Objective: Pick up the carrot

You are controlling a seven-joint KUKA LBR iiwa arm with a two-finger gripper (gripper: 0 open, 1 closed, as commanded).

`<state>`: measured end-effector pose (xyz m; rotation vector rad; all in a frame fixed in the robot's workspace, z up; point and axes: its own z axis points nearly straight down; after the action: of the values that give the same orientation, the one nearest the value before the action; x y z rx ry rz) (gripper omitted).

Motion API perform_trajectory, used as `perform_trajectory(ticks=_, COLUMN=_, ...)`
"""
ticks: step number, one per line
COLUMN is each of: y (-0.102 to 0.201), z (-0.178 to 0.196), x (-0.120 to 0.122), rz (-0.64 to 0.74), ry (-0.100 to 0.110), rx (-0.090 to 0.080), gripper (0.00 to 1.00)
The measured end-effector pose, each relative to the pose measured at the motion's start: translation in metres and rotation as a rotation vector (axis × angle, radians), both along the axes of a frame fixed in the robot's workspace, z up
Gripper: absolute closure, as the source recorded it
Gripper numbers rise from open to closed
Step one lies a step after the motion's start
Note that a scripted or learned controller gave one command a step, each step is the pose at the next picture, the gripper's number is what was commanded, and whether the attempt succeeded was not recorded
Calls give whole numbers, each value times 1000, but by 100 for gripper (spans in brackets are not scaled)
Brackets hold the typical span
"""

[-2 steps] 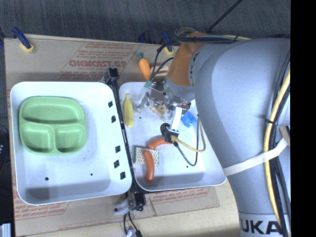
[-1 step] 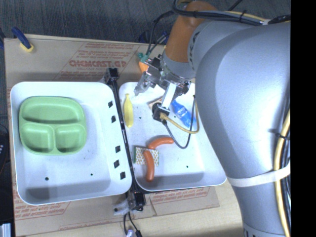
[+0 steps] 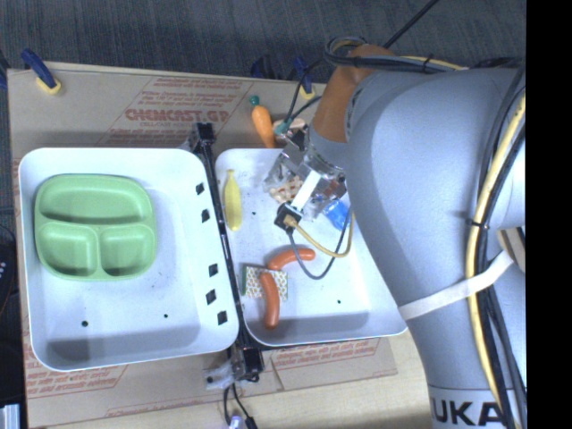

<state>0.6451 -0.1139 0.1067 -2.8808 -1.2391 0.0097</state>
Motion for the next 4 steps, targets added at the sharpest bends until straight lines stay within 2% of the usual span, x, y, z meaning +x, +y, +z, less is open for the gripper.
perform_trajectory(ticks=1, y=7, z=59, x=7, rz=-161, ry=-3, rx=-2, gripper=0)
perform_trajectory(ticks=2, y=19, z=-16, x=-83, rz=-127, ry=0, rx=-1, gripper=0)
perform_trajectory(ticks=3, y=-10, z=16, x=-77, rz=-326, ry=-2, rx=-3, gripper=0)
perform_trajectory(ticks=4, y=-9, z=26, x=-77, rz=-320, ry=2, rx=0, gripper=100)
